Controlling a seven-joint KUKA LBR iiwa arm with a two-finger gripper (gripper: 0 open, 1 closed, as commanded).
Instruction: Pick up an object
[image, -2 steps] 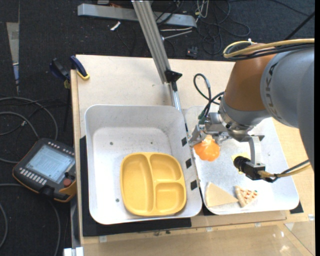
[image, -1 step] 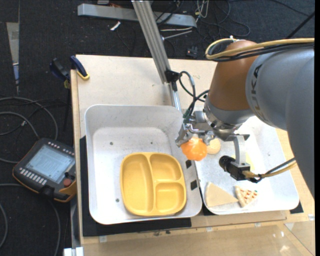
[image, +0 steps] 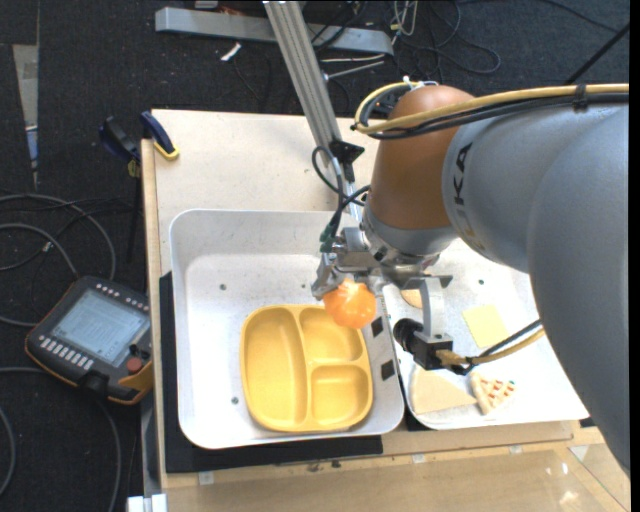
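An orange ball-like object (image: 349, 303) hangs just under my gripper (image: 345, 290), above the far right corner of a yellow divided tray (image: 305, 368) in the left bin (image: 200, 300). The object sits between the gripper's fingers, which are shut on it. My grey arm with its orange band comes in from the right and covers much of the right bin (image: 520, 400). In that right bin lie a pale yellow square piece (image: 485, 323), a tan wedge (image: 440, 392) and a pizza-slice toy (image: 493, 391).
A teach pendant (image: 95, 338) lies on the dark floor to the left of the bench. A blue and yellow clamp (image: 150, 135) sits at the bench's far left corner. A metal rod (image: 310, 85) slants across the back. Cables run over the floor behind.
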